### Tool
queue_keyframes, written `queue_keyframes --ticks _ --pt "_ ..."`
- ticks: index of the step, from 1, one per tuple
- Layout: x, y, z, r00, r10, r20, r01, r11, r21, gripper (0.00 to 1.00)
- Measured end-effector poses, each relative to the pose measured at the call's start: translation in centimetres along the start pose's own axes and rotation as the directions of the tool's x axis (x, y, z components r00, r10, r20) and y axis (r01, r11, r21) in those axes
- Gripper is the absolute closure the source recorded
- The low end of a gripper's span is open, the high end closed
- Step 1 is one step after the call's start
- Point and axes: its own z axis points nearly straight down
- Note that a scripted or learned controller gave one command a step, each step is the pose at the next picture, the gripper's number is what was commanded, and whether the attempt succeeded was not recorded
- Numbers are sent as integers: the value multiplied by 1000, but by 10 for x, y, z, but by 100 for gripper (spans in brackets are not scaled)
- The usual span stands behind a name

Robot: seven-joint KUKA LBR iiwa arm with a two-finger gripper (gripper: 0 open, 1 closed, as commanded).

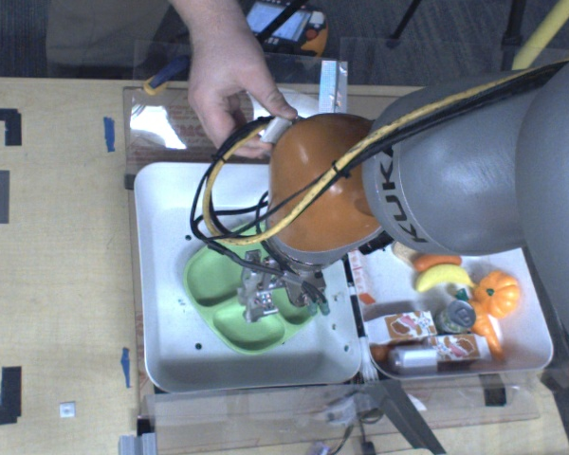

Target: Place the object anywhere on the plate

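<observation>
Our gripper [270, 297] hangs low over the green plate [207, 278] in the left bin [159, 254]. The wrist hides it, so we cannot tell if the claw is wide or narrow, or if it carries the object. We judge that the release is the step in hand. To do it well, we go straight down over a flat part of the plate, away from its rim, then let go gently. A hand [229, 79] is near the cables, so we move slowly.

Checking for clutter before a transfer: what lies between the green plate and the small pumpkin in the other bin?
In the camera view, between the green plate and the pumpkin lie the bins' adjoining walls and a yellow banana-like toy.
</observation>
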Motion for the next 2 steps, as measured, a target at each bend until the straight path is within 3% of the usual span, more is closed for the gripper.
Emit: queue_keyframes --ticks 1,2 --pt "-77 23 -8 990 -143 8 143 990 10 100" --pt "-10 -10 -5 988 -157 3 157 988 1 100"
